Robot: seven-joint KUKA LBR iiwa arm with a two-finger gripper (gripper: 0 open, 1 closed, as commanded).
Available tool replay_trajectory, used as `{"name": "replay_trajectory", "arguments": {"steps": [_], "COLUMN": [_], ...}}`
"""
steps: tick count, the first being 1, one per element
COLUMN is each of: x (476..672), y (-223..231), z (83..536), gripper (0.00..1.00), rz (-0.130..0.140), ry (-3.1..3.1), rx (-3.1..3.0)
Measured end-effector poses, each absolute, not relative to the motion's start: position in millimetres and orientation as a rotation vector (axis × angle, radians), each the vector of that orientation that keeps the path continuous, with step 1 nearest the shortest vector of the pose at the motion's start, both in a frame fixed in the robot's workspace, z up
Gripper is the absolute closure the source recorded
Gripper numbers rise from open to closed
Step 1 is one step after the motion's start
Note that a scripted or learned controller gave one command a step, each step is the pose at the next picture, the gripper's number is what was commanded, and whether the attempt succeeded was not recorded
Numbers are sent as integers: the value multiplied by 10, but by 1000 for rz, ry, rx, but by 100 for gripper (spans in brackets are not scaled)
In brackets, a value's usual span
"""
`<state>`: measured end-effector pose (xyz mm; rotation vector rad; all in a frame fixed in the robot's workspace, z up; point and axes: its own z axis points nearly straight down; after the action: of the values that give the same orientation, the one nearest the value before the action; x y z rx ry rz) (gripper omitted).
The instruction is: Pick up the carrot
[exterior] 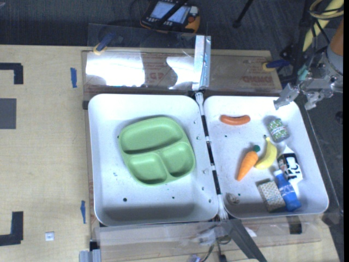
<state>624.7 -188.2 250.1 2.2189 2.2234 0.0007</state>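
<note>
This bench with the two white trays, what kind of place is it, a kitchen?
More likely a robotics lab. A robot gripper hangs over the right bin, the carrot and banana look like toys, and a handheld control unit lies behind.

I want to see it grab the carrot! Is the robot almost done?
Not yet. Nothing looks done: the carrot lies in the right bin, touching the banana. The pincer is up by that bin's far right corner, away from the carrot. Reaching, gripping and lifting are all left.
</note>
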Motion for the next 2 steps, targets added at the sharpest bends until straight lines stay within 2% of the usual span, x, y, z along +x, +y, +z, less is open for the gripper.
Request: {"name": "replay_trajectory", "arguments": {"steps": [1,2], "x": [5889,5439], "y": [-1550,-1129], "z": [1224,869], "gripper": [0,0], "rz": [-1,6], "ry": [1796,2173], "rx": [2579,2265]}}
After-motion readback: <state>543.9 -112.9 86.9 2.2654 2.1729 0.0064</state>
